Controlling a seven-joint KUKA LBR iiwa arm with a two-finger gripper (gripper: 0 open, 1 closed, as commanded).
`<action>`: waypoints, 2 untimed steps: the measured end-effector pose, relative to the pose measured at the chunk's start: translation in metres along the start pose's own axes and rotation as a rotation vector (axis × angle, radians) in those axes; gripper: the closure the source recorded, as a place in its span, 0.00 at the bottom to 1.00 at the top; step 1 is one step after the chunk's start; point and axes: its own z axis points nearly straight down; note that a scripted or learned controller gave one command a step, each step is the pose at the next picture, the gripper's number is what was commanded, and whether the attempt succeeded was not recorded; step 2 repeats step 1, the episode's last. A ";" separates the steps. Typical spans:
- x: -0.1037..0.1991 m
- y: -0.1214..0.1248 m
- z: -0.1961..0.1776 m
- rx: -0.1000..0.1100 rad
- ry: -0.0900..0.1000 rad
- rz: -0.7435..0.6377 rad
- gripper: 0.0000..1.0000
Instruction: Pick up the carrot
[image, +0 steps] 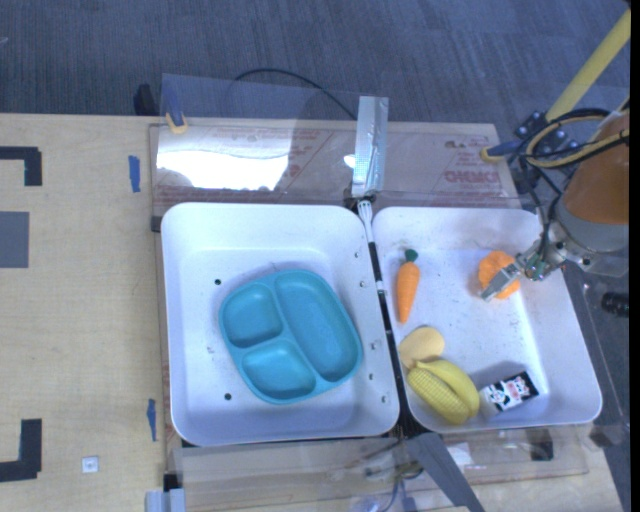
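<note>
The carrot, orange with a green top, lies lengthwise at the left side of the right bin, close to the divider between the bins. My gripper reaches in from the right. It is low over an orange rounded fruit near the bin's far right side. Its tip overlaps that fruit, about a hand's width right of the carrot. The carrot lies free, with nothing touching it.
A pale yellow fruit, a yellow banana-like piece and a small black-and-white carton lie in the right bin's near part. A blue divided plate sits in the left bin. Cables hang at the far right.
</note>
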 end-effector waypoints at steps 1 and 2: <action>0.008 0.046 -0.110 -0.001 -0.010 0.006 1.00; 0.008 0.046 -0.110 -0.001 -0.010 0.006 1.00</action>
